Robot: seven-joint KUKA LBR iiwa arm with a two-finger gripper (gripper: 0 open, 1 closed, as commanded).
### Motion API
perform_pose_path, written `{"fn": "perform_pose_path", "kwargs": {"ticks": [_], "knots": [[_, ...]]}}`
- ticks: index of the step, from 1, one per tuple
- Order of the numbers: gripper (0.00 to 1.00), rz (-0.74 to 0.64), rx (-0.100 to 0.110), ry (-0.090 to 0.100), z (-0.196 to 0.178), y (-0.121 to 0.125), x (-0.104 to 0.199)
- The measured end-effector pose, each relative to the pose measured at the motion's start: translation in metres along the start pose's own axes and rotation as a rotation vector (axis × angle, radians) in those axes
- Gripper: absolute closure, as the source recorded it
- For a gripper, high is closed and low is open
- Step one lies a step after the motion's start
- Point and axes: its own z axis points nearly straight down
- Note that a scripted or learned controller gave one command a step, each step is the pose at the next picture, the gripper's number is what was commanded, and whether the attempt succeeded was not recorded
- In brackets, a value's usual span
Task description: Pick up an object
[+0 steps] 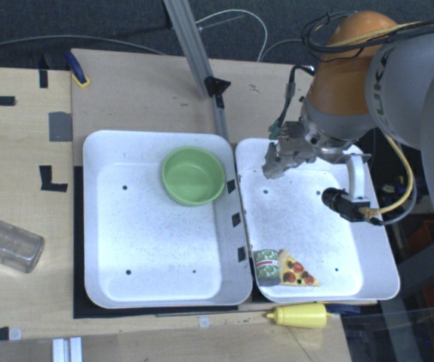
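Observation:
A green bowl (193, 176) sits upright in the left bin (126, 225), near its far right corner. In the right bin (337, 247) a small green packet (266, 267) and a toy pizza slice (296, 271) lie side by side at the front left. My gripper (275, 163) hangs over the far left part of the right bin, well behind the packet and the pizza slice and to the right of the bowl. Nothing shows in its grasp.
A yellow squeeze bottle (301, 316) lies on the bench just outside the right bin's front rim. A clear plastic container (5, 241) lies on the bench at far left. A grey pole (190, 36) slants over the bench behind the bins.

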Motion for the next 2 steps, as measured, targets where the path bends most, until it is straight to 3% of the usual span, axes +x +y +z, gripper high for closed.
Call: {"fn": "perform_pose_path", "kwargs": {"ticks": [1, 2], "knots": [[1.0, 0.002, 0.0, -0.001, 0.008, 0.019, 0.049], [1.0, 0.001, 0.001, 0.0, 0.008, 0.021, 0.109]]}}
